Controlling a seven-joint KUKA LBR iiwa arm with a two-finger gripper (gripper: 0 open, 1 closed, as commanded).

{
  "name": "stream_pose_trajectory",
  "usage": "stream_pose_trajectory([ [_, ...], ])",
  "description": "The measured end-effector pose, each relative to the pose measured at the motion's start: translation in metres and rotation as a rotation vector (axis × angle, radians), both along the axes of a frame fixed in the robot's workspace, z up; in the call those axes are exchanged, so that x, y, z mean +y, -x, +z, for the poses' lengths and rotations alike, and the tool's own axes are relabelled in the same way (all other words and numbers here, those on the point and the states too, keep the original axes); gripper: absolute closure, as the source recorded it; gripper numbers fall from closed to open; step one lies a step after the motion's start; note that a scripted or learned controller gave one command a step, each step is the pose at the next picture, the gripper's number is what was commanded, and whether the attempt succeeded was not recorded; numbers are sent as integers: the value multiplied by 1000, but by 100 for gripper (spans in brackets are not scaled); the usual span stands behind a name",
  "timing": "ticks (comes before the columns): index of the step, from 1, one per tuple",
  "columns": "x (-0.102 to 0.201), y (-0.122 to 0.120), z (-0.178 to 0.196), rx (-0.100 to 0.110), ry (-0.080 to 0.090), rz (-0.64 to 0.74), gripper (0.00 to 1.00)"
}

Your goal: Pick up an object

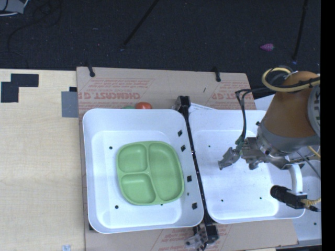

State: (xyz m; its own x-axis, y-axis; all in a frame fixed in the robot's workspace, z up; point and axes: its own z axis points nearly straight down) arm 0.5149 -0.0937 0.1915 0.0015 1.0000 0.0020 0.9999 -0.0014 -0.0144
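Note:
A light green divided plate (150, 172) lies flat in the left white bin (99, 135), near its middle. My gripper (228, 160) hangs over the right white bin (220, 135), in its middle part, pointing left toward the divider between the bins. It is well to the right of the plate. I see nothing held in it.
A small red-orange thing (143, 106) sits on the cardboard just behind the left bin's far rim, with a bit of green (128, 107) beside it. A black clip rail (189, 156) runs between the bins. The grey arm with its orange band (290, 111) covers the right bin's right side.

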Motion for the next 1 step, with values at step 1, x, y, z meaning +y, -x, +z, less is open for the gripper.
stream_pose_trajectory([
  [1,0,-3,6,-12,2,2,0],
])
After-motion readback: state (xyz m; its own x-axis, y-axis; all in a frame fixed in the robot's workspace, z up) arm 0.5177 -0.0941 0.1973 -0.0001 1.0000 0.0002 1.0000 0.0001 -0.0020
